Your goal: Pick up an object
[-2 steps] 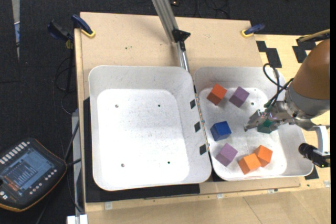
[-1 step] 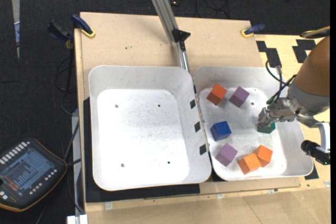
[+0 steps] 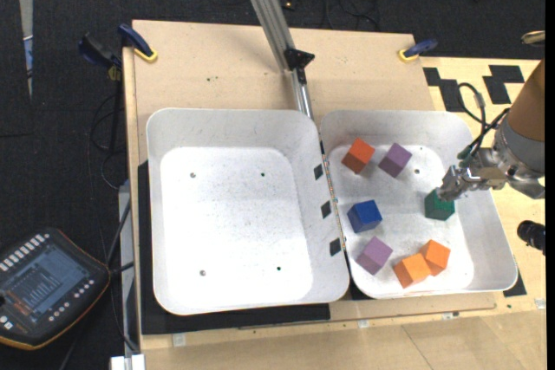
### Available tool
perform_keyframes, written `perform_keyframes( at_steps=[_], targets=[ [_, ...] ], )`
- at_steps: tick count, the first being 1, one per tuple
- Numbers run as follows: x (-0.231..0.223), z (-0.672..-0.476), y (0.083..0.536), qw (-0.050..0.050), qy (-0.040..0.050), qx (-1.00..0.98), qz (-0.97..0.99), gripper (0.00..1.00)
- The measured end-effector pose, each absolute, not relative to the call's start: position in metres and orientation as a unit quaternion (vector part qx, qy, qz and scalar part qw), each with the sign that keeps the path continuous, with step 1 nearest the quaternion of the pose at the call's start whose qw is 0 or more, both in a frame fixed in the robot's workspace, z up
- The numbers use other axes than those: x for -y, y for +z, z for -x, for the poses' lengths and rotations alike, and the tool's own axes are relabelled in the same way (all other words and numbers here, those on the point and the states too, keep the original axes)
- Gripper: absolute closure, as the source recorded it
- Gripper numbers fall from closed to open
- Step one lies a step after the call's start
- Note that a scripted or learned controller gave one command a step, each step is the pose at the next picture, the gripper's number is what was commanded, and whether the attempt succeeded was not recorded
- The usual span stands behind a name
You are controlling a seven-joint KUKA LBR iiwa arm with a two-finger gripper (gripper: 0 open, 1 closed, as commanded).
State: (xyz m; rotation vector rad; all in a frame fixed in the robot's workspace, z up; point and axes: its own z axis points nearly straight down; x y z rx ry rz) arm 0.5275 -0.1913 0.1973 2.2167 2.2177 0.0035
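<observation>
My gripper (image 3: 452,190) reaches in from the right and hangs low over the right bin (image 3: 486,230), right at the top edge of a green block (image 3: 440,208). Its tip overlaps the block's upper side, so the contact is hidden. Other blocks lie in the same bin: an orange block (image 3: 358,156) and a purple block (image 3: 395,159) at the back, a blue block (image 3: 365,215) in the middle, and another purple block (image 3: 375,255) beside two orange blocks (image 3: 411,270) (image 3: 437,256) at the front.
The left bin (image 3: 230,212) sits beside the right one, with a ridge between them. A metal pole (image 3: 269,4) slants down to the back of the bins. A teach pendant (image 3: 43,286) lies off the bench at the lower left.
</observation>
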Motion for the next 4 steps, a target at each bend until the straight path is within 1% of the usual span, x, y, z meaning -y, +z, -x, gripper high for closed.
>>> perform_keyframes(
  at_steps=[1, 2, 3, 4],
  targets=[
    [0.192, -0.529, 0.221, 0.003, 0.001, -0.708, -0.706, 1.0],
    [0.134, -0.541, 0.227, 0.001, 0.0016, -0.71, -0.704, 1.0],
    [0.081, -0.547, 0.237, 0.001, 0.0016, -0.71, -0.704, 1.0],
    [0.028, -0.536, 0.231, -0.001, 0.0002, -0.71, -0.704, 1.0]
  ],
)
